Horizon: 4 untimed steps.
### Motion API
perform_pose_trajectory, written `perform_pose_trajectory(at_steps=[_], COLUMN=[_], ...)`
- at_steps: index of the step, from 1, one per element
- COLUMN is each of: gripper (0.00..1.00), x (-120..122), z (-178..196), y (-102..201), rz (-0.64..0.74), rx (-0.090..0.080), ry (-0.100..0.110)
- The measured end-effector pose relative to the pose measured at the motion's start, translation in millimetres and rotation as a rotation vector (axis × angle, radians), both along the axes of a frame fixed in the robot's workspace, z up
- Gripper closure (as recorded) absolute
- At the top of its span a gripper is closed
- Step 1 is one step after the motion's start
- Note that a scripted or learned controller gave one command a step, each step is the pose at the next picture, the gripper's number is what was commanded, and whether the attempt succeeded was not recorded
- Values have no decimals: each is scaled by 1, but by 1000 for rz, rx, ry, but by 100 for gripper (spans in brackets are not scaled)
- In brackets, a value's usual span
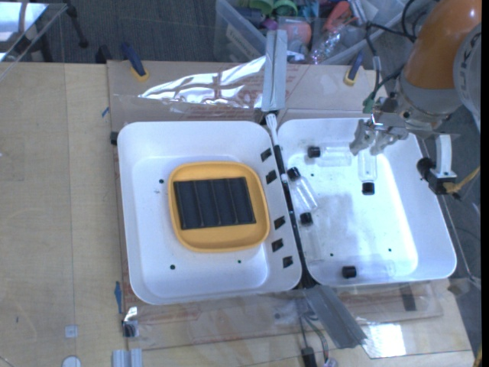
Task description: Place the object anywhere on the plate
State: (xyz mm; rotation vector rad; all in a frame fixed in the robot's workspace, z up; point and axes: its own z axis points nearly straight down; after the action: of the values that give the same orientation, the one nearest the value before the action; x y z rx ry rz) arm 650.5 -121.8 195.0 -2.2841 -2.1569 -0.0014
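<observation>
While the gripper (pixel 369 153) is hanging narrow and empty over the right bin (pixel 428 228), a clear plastic bottle (pixel 302 194) (likely light, slippery) is lying near the divider; mid-body looks the best hold; yellow plate (pixel 219 237) is waiting

Two bins sit side by side on the worktop (pixel 53 205). A plate (pixel 219 239) rests in the middle of the left bin (pixel 145 274). In the right bin (pixel 428 258), a clear object (pixel 304 197) lies near the dividing wall, with a second clear piece (pixel 330 156) farther back. The tool (pixel 370 145) hangs over the rear of the right bin. Behind both bins stands a tub (pixel 237 21) of assorted items.
</observation>
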Motion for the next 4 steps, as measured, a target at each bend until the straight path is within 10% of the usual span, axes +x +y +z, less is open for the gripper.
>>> perform_pose_trajectory(at_steps=[1, 3, 4], gripper=[100, 100, 100], x=[14, -106, -32], z=[35, -11, -11], y=[25, 94, 114], rz=[112, 342, 396], rx=[-2, 0, -1], ry=[-2, 3, 0])
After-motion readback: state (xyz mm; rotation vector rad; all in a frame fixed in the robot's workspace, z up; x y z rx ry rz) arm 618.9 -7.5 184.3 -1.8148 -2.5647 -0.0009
